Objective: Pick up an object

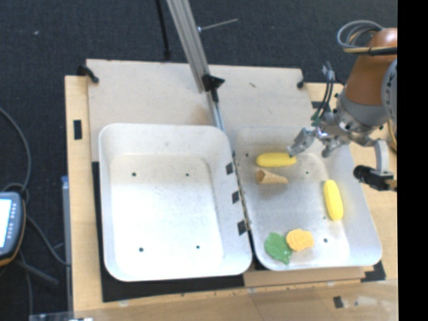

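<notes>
- The left bin [114, 146] sits well apart from the arm and plays no part in the relation that matters here.
- The right bin [364, 246] holds all the candidate objects, so any pick happens there.
- A green piece [276, 247] lies at the bin's near edge, touching an orange round piece [300, 239] just to its right; both are far from the gripper.
- A tan wedge [271, 176] lies near the bin's left wall, just below the upper banana.
- The upper banana [275, 160] is the likely target: it lies in the far half of the bin with its long axis running left to right across the view, its right tip pointing toward the gripper.
- The gripper [314, 141] hangs just right of and slightly beyond that banana's right tip, close to it but, as far as the slant view shows, not on it.
- Its two fingers stand spread apart, with nothing between them.
- The move therefore seems to call for a short shift leftward and toward the near side, with the fingers closing across the banana's short width.
- A second banana [333, 200] lies further right and nearer the viewer, its long axis running roughly far to near, below the gripper in the view.
</notes>
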